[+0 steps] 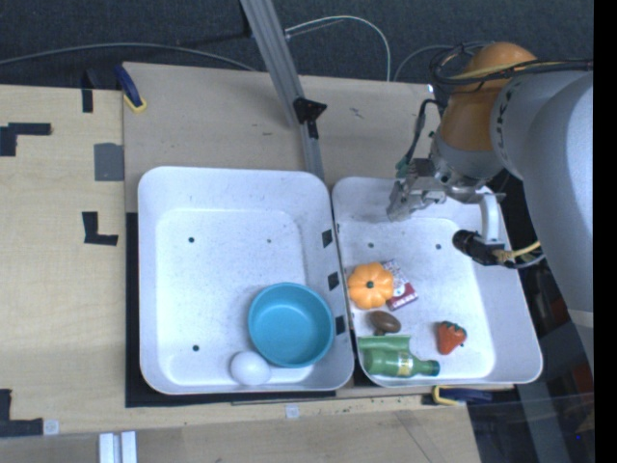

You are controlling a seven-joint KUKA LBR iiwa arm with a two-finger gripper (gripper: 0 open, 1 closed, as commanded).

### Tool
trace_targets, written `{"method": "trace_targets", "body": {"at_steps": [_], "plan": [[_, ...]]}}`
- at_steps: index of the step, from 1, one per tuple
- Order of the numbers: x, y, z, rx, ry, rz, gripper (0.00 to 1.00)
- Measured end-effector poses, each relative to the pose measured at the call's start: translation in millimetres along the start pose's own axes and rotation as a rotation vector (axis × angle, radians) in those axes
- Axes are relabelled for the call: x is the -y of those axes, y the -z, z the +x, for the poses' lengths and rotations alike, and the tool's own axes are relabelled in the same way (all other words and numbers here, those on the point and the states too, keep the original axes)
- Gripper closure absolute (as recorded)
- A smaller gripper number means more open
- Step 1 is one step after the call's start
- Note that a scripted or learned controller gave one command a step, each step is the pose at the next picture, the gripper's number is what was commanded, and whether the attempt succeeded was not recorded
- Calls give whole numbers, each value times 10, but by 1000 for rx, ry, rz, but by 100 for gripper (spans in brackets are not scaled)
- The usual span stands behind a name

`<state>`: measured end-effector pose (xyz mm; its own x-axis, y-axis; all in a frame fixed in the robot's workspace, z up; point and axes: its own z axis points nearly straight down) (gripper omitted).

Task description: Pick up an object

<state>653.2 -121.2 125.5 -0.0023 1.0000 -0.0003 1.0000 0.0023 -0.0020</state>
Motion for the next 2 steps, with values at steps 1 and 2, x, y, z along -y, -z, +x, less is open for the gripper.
{"method": "trace_targets", "body": {"at_steps": [1,2], "plan": [[-14,639,-5,1,-1,-7,100],[-19,1172,-4,1,-1,-6,100]]}}
